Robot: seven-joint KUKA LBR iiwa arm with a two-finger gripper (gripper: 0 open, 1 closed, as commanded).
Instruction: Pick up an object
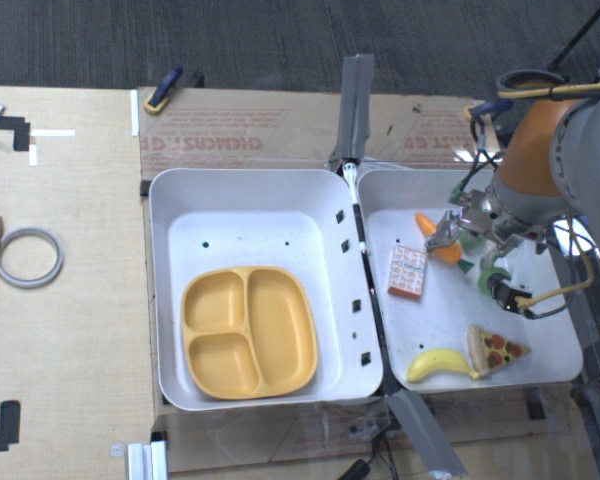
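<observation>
- I'm down in the right bin (540,363), my gripper (458,230) low over the upper part of its floor — this reads to me as the grasping step, not yet a lift.
- An orange carrot-like piece (442,243) sits right at my fingertips, touching them or just beside them; a small green bit (467,264) lies next to it.
- How wide my fingers stand, and whether the orange piece is truly between them, I cannot tell from this slant.
- Other candidates lie apart: a red-and-white card box (407,272) to the left, a banana (439,366) and a pizza slice toy (495,350) near the front wall.
- The left bin (180,208) bears a yellow divided tray (248,330) — not my concern.
- Next, I judge, I need a firm close centred on the orange piece, then a straight rise to check it comes along.
</observation>
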